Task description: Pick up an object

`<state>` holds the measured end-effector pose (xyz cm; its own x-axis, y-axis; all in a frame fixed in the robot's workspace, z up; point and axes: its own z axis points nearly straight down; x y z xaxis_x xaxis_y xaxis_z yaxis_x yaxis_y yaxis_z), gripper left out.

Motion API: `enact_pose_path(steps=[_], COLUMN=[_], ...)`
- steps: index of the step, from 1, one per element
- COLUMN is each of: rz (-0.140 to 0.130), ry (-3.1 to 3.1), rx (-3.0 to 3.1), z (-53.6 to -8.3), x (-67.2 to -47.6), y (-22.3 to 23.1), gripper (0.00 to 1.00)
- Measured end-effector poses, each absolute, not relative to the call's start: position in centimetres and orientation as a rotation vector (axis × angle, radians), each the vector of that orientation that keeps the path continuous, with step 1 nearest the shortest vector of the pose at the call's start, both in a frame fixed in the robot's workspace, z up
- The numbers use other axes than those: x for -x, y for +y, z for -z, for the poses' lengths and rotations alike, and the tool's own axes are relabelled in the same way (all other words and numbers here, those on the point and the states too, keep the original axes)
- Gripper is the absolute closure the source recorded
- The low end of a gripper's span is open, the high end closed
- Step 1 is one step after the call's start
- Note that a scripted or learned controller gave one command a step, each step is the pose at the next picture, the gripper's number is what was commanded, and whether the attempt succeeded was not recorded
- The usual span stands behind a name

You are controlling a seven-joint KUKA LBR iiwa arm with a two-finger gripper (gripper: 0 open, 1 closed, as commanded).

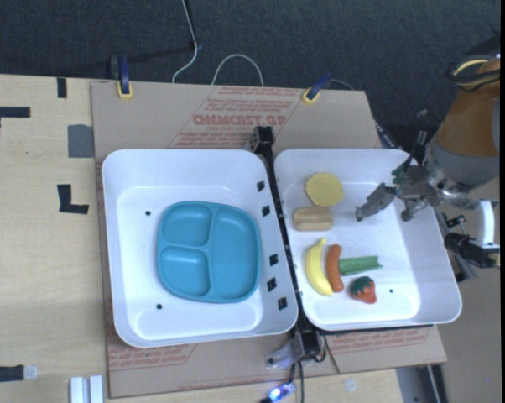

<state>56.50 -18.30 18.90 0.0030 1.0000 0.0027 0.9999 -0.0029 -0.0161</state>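
Left bin [127,225] carries a blue divided plate [209,251]. Right bin [429,250] holds the candidates: yellow disc [325,189] at 12 o'clock, tan roll [312,219], banana [318,269], sausage [334,268], green stick [358,264], strawberry [364,289] at 6. Gripper [390,207] hovers at 2 o'clock, fingers spread wide, empty. Nothing lifted; whole pick remains.

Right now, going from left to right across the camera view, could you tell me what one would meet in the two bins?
Blue divided plate → banana → sausage → green vegetable piece → the open tool.
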Motion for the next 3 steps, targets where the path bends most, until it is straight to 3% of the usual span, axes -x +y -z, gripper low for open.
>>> enact_pose_path(steps=[1,3], rz=[-0.002,-0.007], ry=[-2.222,-2.219], rx=[2.219,2.218], z=[-19.8,-9.8], x=[-56.8,-56.4], y=[-18.3,-18.0], gripper=[0.0,0.0])
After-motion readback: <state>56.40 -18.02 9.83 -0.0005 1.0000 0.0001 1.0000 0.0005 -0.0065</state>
